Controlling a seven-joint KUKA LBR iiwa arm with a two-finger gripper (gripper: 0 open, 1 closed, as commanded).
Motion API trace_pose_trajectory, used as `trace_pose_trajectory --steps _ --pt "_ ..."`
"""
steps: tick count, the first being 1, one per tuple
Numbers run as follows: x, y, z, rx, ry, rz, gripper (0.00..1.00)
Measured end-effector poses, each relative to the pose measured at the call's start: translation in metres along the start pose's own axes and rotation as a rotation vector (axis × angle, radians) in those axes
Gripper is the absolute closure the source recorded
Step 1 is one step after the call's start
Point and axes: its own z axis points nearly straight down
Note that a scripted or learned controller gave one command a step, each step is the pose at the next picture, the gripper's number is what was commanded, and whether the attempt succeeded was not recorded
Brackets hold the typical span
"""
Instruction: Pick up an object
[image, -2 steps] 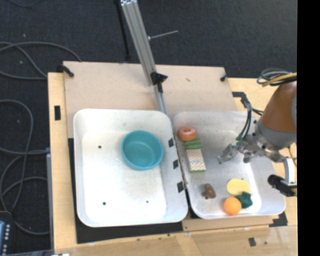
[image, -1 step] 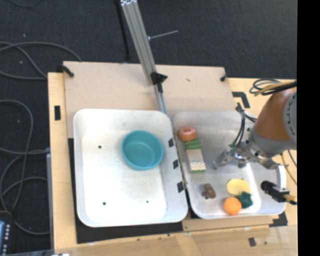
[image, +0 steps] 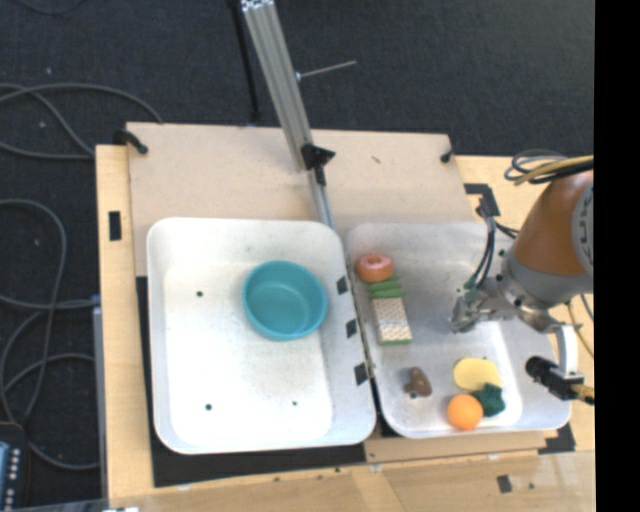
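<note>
1. Camera view: my hand (image: 466, 312) hangs low over the right bin (image: 440, 245); whether it is open or closed, I cannot tell.
2. Just below it lie a yellow object (image: 474, 373) and an orange ball (image: 464, 411).
3. To its left lies a sponge (image: 391, 318); farther left, a teal bowl (image: 285, 299).

Arm enters from right edge, orange band and grey wrist bent down and leftward; tool (image: 468, 312) hangs low at arm's left end, tilted, pointing down-left; too small and blurred to read how it's set
</note>
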Motion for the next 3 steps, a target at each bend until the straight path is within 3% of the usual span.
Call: trace_pose_trajectory --steps 3 --pt "0.002 0.012 -0.145 -0.003 0.000 -0.010 1.00"
